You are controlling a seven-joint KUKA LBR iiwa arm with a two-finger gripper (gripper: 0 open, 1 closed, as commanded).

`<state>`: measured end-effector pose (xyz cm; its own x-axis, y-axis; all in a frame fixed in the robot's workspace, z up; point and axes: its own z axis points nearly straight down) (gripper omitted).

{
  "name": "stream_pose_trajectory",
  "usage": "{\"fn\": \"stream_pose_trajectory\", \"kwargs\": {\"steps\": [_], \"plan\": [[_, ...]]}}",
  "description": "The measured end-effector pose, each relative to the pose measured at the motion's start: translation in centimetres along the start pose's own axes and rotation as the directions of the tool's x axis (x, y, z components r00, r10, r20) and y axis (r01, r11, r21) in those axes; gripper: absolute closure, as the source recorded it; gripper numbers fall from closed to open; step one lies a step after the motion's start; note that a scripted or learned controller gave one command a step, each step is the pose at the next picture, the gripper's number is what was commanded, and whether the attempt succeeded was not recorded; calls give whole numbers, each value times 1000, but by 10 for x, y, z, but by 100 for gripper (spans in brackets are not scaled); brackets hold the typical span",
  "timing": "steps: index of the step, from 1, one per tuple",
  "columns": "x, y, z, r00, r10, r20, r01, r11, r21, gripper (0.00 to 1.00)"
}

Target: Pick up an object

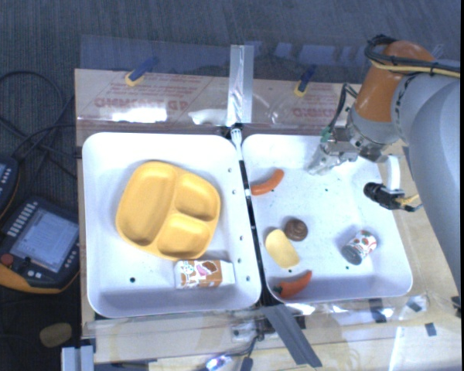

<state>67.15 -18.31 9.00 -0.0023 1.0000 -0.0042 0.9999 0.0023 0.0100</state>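
My gripper (325, 161) hangs over the far right part of the right bin (394, 280), its fingers pointing down with nothing visible between them. Below it in that bin lie an orange sausage (266, 182), a brown round piece (296, 229), a pale yellow oval (281, 248), a second reddish sausage (295, 283) and a small can on its side (359, 246). The left bin (100, 284) holds a yellow divided plate (168, 208) and a small printed carton (203, 273).
The grey arm with its orange band (383, 91) fills the right edge above the right bin. A metal divider (240, 83) stands between the bins at the back. Pendant controllers (31, 242) and cables lie on the floor to the left.
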Motion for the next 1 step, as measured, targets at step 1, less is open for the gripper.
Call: {"fn": "stream_pose_trajectory", "kwargs": {"steps": [1], "plan": [[-17, 0, 0, 1000, -1, 0, 1, 1000, 1, 100]]}}
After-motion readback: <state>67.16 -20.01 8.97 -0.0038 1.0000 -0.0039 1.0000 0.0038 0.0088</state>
